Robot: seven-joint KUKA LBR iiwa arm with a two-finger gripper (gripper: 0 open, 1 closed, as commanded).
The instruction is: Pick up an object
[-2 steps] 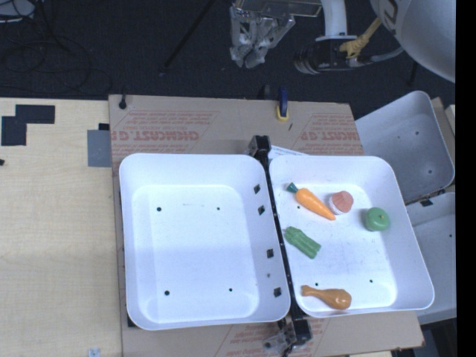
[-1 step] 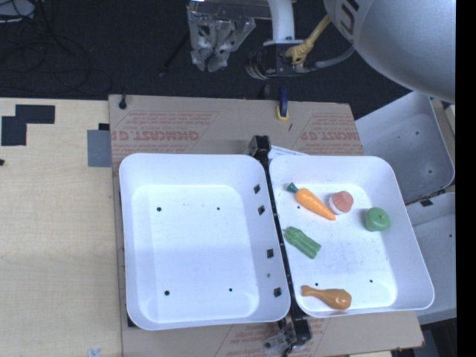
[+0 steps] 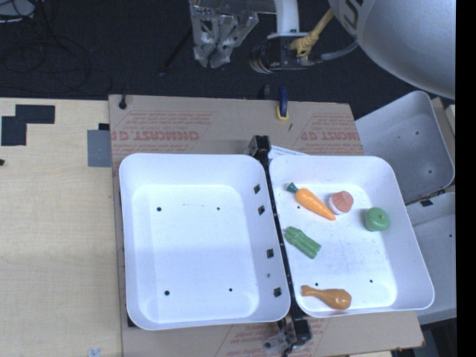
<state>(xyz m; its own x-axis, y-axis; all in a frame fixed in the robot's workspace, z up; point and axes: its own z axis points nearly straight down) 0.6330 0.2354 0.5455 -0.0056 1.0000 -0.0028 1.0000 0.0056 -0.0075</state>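
Carrot (image 3: 313,202): lies in the right bin (image 3: 405,199), toward its far left part, just beside a pink-and-white round piece (image 3: 342,201); likely a light, stiff, smooth toy, best taken across its thick orange middle.
Other pieces: green ball (image 3: 377,219) at the right, ridged green piece (image 3: 303,242) near the divider, drumstick (image 3: 328,297) at the near side.
Gripper (image 3: 216,47): hangs far behind both bins, nothing between its fingers; apart or together cannot be told.
Hard to make out: the fingertips blur against dark clutter.
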